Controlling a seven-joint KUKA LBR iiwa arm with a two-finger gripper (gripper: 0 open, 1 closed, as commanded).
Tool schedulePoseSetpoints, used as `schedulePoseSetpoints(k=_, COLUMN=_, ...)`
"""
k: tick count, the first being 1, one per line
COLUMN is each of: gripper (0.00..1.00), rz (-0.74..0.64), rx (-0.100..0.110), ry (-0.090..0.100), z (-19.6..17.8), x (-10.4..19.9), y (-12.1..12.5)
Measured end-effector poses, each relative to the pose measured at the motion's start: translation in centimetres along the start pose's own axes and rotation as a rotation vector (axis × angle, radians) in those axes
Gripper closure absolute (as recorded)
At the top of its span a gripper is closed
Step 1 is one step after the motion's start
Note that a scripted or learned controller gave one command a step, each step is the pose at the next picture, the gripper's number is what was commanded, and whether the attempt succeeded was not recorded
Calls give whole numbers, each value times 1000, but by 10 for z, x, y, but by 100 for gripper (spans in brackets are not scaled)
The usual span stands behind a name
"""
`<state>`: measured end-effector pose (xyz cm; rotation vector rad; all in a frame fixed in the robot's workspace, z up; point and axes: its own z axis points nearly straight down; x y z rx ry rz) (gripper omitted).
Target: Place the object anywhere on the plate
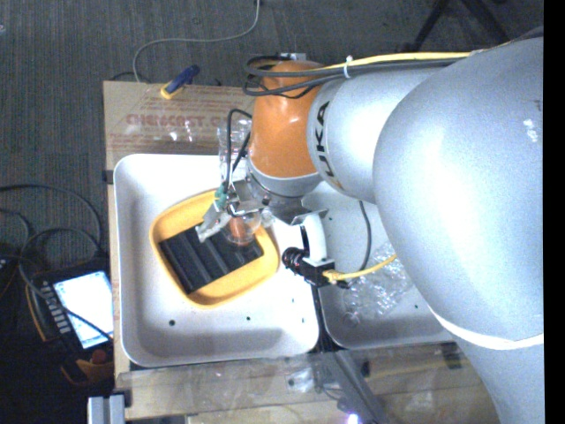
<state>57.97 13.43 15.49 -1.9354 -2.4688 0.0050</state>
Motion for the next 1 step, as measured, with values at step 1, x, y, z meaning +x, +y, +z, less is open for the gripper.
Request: schedulePoseSetpoints(k=1, gripper=100, rz=97, rx=1, ry=-1, z=20, x=35, y=-30)
